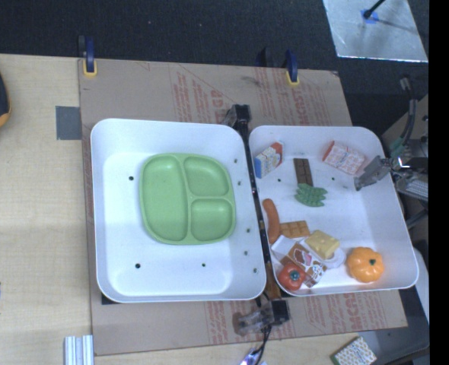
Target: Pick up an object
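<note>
You see the grey gripper (370, 172) at the right bin's (388, 226) right rim, just right of the pink-and-white packet (343, 158); you cannot tell how it is set, and nothing shows in it. Inside that bin, below the packet, lie a green leaf-shaped toy (311, 195), a brown bar (304, 171), a yellow block (323, 244) and an orange toy pumpkin (365, 265). Left of that bin, the left bin (118, 272) holds a green divided plate (186, 198).

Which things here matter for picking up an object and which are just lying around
For the job: gripper, orange pumpkin, sausage, green leaf, chocolate bar, right bin.

Lying about: green divided plate, left bin, blue clamps.
</note>
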`<action>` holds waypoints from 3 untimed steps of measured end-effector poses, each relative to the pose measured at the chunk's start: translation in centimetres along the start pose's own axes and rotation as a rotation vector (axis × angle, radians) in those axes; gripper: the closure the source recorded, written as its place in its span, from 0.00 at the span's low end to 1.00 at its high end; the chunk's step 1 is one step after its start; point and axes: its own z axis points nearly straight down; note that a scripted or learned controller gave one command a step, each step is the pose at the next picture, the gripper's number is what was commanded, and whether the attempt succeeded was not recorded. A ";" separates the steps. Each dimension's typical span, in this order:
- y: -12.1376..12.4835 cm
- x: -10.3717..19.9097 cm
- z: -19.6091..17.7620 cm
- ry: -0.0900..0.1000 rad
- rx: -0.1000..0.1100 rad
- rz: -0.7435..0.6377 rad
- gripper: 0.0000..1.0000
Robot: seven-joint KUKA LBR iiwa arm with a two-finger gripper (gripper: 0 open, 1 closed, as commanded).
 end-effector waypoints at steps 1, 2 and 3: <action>0.9 5.6 15.9 0.004 0.008 -0.006 0.00; 7.7 3.7 15.0 -0.001 -0.008 -0.001 0.00; 12.1 5.9 14.9 0.000 -0.006 -0.002 0.00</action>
